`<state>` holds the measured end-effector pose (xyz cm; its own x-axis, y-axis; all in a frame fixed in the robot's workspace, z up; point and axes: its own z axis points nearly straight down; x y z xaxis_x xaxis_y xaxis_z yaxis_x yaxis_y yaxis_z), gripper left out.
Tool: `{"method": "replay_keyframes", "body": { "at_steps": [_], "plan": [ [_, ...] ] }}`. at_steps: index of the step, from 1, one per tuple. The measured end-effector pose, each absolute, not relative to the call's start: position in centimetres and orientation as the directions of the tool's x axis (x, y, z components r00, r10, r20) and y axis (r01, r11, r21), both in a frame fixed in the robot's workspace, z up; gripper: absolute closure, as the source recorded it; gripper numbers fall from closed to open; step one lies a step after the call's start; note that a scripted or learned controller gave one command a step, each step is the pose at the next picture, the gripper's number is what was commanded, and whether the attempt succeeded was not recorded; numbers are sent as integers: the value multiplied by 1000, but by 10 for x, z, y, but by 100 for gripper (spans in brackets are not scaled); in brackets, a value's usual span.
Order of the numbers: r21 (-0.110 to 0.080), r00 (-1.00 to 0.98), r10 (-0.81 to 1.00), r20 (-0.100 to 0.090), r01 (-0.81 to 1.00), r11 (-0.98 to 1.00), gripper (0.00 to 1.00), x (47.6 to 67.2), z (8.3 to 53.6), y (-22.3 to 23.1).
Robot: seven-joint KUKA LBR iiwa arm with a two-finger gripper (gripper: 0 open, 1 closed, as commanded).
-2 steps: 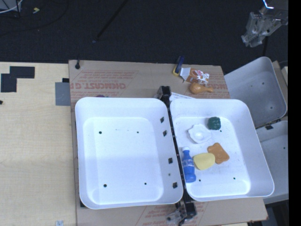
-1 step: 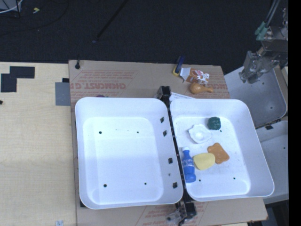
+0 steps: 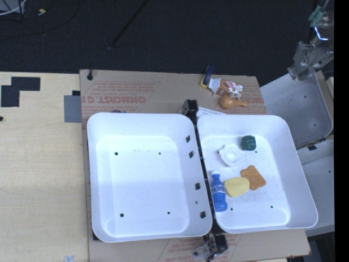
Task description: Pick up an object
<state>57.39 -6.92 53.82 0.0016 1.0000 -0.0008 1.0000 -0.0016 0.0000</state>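
White plastic makes up two shallow bins lying side by side on a brown cardboard sheet, which rests on a pale wooden bench. The gripper hangs at the upper right, past the bench's far right corner and well apart from both bins. It is small, dim and partly cut off by the frame edge, so whether it is open or closed cannot be told, and nothing can be seen held in it. The things to pick up sit in the right bin, clustered toward its left half. A dark green lump lies nearest the far wall, with a white piece of unclear shape just beside it. Nearer the front, an orange-brown piece touches a yellow block. A small blue bottle lies just left of the block, close against the bin's left wall. The right half and near right corner of this bin show bare floor. The left bin shows bare white floor with a few small dark holes. On the cardboard beyond the right bin's far edge lie an orange pear-shaped toy, a red and white packet too small to read, and a blue and yellow item too small to identify.
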Motion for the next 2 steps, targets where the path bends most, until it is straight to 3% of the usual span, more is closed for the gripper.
{"method": "replay_keyframes", "body": {
  "at_steps": [1, 2],
  "plan": [
    [-1, 2, 1000, -2, 1000, -2, 100, 647, 536, -105],
    [-12, 4, 1000, 3, 1000, -4, 100, 574, 464, -86]
  ]
}}
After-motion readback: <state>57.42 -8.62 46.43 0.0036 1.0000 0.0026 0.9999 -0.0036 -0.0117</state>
